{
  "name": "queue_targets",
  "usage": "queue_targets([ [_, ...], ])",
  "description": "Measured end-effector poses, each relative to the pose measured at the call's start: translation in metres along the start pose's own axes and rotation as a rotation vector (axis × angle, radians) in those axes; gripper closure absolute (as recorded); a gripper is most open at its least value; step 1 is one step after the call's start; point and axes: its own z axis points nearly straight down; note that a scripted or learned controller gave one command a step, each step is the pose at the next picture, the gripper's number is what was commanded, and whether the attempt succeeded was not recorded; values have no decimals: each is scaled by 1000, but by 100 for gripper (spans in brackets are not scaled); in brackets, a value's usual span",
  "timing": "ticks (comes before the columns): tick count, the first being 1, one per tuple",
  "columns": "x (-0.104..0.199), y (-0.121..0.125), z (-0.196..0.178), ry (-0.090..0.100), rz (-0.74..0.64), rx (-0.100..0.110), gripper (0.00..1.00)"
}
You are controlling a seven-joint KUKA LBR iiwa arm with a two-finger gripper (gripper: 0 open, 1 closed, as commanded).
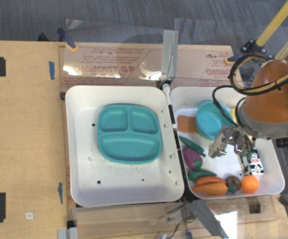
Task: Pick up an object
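The arm [270, 98] comes in from the right. Its big orange band sits over the top right part of the right bin [273, 183]. Black cables loop over the orange part. The wrist points down and to the left, into the bin.

The pincer [232, 144] hangs low over the middle of the right bin. Its thin metal fingers [218, 147] stand apart, so it is open. Nothing is between them. It is just below the blue bowl [209, 121] and just right of the purple toy [192, 157].

The things to pick lie in the right bin. The blue bowl is near the top. A brown slab [185, 124] lies beside it on the left. A green bean [190, 144] lies under the slab. A green pepper [199, 174] and a carrot [209, 184] lie along the bottom. A brown ball [233, 183] and an orange [250, 184] are next to the carrot. A small black and white toy [254, 164] lies just above the orange, at the right of the pincer.

The left bin [79, 148] holds a blue plate [130, 133] with three parts.

Behind the bins is a clear sheet [114, 63] with red letters on it. The letters are faint and look backwards, so I cannot read them. Blue tape [51, 69] sticks on the brown tabletop [22, 133] at the left.
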Motion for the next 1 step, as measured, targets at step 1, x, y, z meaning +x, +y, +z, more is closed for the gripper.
queue_targets([
  [1,-46,41,-48,-15,118,-4,100],
])
